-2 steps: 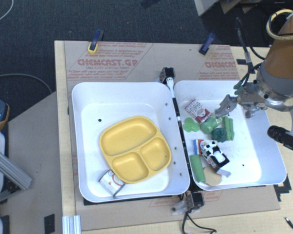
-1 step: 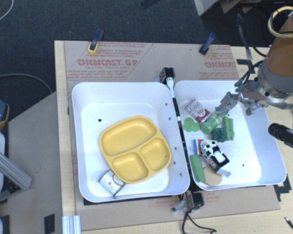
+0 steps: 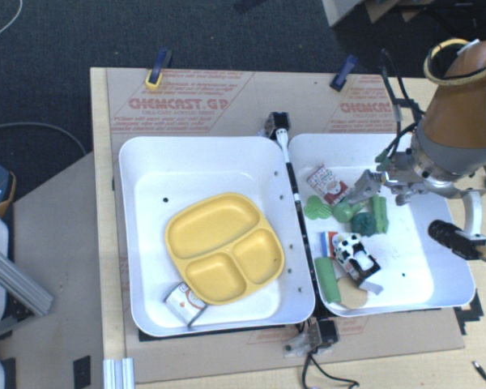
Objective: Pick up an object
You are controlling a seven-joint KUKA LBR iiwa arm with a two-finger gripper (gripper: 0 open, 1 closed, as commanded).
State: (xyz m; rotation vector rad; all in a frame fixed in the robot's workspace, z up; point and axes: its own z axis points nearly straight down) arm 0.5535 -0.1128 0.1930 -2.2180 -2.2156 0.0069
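My gripper [image 3: 364,191] hung low in the right bin [image 3: 445,294], right of the frame's middle, touching the green toys [image 3: 358,215]. I could not tell its grip. Nothing looked lifted; picking up was left.

Arm [image 3: 462,112] cut by right edge; small carton [image 3: 183,302] partly under yellow tray [image 3: 223,245].
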